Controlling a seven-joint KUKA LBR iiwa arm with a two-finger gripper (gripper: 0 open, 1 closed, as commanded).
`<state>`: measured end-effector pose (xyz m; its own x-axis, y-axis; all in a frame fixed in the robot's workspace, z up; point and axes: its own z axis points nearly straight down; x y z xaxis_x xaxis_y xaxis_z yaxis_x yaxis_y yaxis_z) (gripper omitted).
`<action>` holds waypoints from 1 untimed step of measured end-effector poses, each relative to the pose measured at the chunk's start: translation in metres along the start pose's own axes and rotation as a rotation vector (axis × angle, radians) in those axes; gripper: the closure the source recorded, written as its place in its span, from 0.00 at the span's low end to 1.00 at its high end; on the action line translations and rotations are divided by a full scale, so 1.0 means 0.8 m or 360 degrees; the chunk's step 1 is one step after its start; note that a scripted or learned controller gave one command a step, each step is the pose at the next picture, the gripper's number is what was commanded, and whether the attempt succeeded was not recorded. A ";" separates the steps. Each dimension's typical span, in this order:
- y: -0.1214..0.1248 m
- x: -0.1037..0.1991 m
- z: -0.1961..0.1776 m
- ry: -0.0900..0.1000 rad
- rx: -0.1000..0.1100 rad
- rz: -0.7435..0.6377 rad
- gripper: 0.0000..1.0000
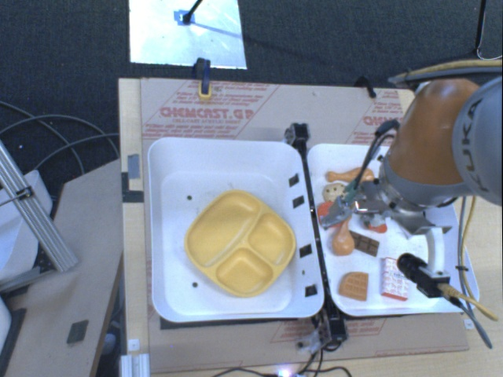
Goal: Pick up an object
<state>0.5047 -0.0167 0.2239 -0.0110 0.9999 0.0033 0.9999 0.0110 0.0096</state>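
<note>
On the bench, the arm (pixel 448 132) reaches over the right bin (pixel 322 163), presumably seeking a pick. Left of that bin, a yellow tray (pixel 240 243). Gripper (pixel 346 208) hovers above a drumstick (pixel 342 238); jaws' state cannot be told.

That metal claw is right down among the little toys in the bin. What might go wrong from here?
1. The toy foods lie crowded together, so the end effector may nudge neighbours aside or catch two at once.
2. It works close to the divider between the bins and might bump it.
3. A small flat piece like the chocolate bar may slip free.
</note>
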 end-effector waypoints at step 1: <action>-0.023 0.021 0.051 -0.0003 0.0016 0.0009 0.00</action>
<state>0.4862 0.0000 0.1828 -0.0052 1.0000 0.0012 1.0000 0.0052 -0.0007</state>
